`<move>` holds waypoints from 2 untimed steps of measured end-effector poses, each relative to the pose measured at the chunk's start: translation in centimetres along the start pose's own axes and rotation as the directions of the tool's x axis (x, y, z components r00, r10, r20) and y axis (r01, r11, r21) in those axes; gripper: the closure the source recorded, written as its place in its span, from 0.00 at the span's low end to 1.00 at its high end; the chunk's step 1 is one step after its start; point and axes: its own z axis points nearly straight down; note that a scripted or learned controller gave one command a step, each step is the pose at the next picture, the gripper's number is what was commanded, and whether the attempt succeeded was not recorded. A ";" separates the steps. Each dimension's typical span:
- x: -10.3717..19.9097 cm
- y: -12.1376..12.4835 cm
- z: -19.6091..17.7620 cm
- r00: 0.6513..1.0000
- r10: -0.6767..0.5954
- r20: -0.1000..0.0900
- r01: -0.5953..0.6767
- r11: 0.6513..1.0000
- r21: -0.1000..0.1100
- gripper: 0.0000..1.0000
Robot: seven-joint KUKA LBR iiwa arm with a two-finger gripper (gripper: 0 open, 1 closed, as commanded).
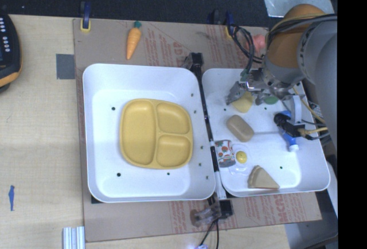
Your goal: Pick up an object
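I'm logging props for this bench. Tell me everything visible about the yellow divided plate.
The yellow divided plate is a rounded-square tray, matte and plastic-looking, with three compartments: one long section on its left and two smaller ones on the right. It lies flat, right side up, near the middle of the left white bin, touching nothing else.

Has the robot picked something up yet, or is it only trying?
Not yet, as far as the view shows. The hand is low in the right bin, right over a pale yellow piece. That piece, the tan block and the wedge all lie in the bin. Gripping and lifting one is left.
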 end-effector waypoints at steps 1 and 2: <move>0.4 -5.2 0.1 1.000 0.005 0.000 -0.005 1.000 0.004 0.00; 1.9 -0.9 -0.1 1.000 0.001 0.000 -0.001 1.000 -0.006 0.00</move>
